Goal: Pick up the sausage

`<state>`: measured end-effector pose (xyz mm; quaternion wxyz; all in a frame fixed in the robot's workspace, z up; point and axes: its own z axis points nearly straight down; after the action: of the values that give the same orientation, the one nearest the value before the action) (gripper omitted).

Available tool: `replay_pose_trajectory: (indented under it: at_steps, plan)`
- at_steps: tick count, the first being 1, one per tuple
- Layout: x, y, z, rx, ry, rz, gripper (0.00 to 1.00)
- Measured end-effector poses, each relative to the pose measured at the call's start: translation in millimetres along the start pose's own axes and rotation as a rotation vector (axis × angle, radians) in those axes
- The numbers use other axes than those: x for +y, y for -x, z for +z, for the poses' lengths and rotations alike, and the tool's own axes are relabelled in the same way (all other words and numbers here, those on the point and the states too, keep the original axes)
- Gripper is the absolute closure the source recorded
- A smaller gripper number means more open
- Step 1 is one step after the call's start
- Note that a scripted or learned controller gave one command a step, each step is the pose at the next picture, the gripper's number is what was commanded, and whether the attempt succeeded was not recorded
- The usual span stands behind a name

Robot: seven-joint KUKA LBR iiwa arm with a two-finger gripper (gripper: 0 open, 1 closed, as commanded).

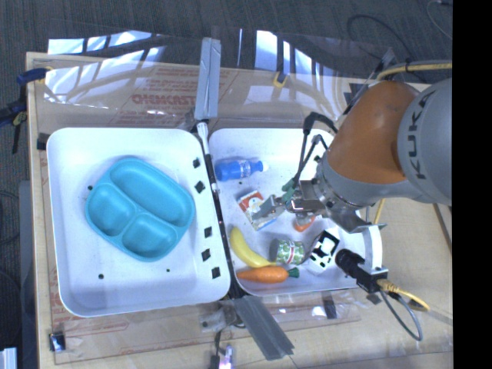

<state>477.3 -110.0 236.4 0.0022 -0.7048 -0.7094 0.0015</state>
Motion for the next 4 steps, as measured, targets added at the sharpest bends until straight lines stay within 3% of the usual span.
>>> replay_pose_trajectory:
  at_steps: [1,2,3,4]
  plan:
    - [15,69,90,0.001,0.000,-0.003,0.00]
    - [16,69,83,0.000,-0.001,-0.008,1.00]
    - [0,102,-36,-0.002,0.006,0.122,1.00]
    - [10,75,-93,-0.004,0.007,-0.242,1.00]
